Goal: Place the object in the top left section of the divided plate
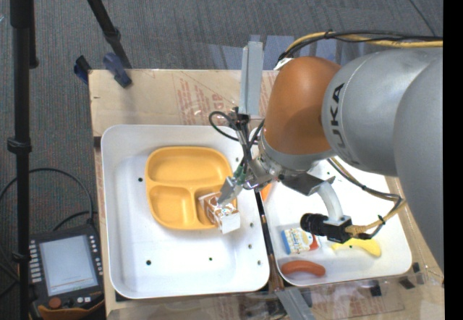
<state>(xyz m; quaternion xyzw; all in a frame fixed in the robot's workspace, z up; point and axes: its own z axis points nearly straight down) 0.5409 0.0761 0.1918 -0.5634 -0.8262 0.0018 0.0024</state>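
Pinching a small packet point(223, 214) at the divided plate's point(184, 166) lower right rim, the hand point(233, 194) hovers.

A single fixed camera hangs above the tabletop point(145, 98) and looks down at a slant, set back enough to take in both white bins whole: the left bin point(130, 268) and the right bin point(394, 257) side by side. Grey carpet fills the far, upper part of the view. The arm point(376, 112) reaches in from the right and looms large, being nearer the lens. A tripod leg point(94, 0) crosses the upper left, and a handheld screen point(65, 264) sits lower left.
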